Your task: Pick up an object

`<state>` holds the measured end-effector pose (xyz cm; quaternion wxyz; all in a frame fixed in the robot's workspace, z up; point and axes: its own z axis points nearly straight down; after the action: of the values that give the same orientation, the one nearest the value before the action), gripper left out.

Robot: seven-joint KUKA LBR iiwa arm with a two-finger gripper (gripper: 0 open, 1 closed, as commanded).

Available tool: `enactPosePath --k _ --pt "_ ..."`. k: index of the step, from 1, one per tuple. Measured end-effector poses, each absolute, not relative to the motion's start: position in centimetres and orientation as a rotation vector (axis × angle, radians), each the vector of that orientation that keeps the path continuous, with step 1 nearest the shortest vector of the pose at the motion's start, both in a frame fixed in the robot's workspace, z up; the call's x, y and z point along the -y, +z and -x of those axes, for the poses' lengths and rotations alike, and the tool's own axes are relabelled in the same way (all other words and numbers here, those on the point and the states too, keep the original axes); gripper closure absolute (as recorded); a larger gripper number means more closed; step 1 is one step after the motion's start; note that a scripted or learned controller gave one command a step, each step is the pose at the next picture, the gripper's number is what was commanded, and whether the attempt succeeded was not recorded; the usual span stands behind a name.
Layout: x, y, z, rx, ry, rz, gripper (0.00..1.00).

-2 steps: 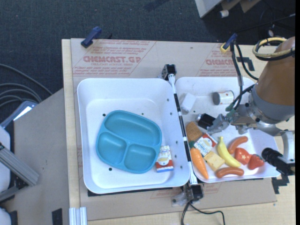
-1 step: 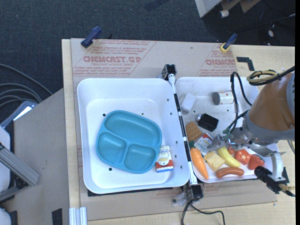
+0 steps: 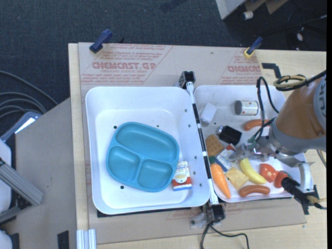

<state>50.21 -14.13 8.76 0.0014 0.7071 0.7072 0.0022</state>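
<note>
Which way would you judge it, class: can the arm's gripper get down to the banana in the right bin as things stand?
Probably yes. The gripper hovers just above the banana, which lies uncovered, though the carrot, cracker and sausage crowd close.

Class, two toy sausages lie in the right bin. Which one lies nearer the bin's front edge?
The reddish-brown toy sausage just below the yellow toy banana; the other orange-red sausage lies further back, beside the grey metal can.
</note>
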Motion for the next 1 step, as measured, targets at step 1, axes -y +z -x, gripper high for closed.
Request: enactPosePath --k 1 --pt "14.03 9.73 -50.27 -2.219 0.010 -2.218 1.00"
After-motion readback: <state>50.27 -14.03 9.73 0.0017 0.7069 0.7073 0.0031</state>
